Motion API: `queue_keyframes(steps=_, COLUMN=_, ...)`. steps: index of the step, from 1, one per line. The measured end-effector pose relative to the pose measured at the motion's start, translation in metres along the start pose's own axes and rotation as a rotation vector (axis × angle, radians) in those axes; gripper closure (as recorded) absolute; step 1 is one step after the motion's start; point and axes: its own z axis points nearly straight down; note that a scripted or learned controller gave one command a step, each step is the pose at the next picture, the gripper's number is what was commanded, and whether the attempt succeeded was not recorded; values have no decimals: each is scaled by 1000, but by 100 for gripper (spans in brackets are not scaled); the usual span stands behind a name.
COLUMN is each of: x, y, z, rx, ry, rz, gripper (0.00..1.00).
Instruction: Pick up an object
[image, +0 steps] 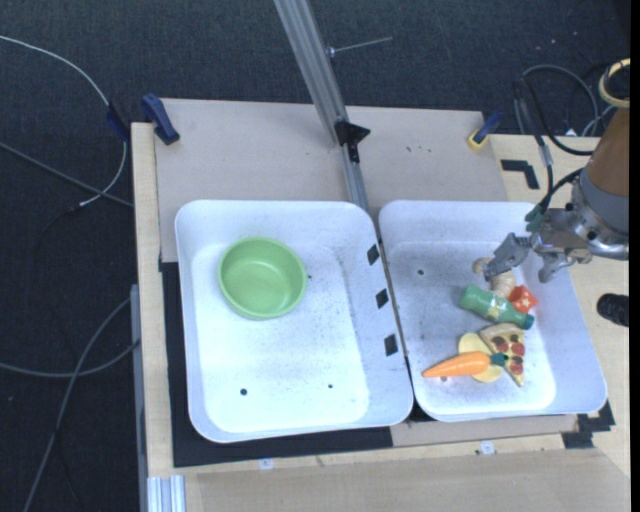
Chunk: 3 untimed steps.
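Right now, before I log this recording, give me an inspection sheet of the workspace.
Surface: wooden bench bearing two shallow white bins, left bin and right bin, side by side.
Job's things: in the right bin, a carrot, a green bottle-like toy, a pizza-slice toy and small pieces beside them, clustered together.
Clutter: green bowl upright in the left bin.
Grippers: gripper above the right bin's far right part, over the cluster; nothing seen between its fingers.
Cables: black cables on the dark floor to the left and near the arm at right.
Surroundings: metal pole slanting over the bench; blue clamp at the far left corner.
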Motion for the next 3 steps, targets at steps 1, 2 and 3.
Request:
queue_keyframes(steps=1, x=3, y=0, z=43, rx=0, ry=0, rz=0, gripper=0)
queue_keyframes(steps=2, x=1, y=-1, z=108, rx=2, ry=1, rz=1, gripper=0)
queue_keyframes(steps=3, x=1, y=1, z=90, rx=-9, ry=0, rz=0, gripper=100)
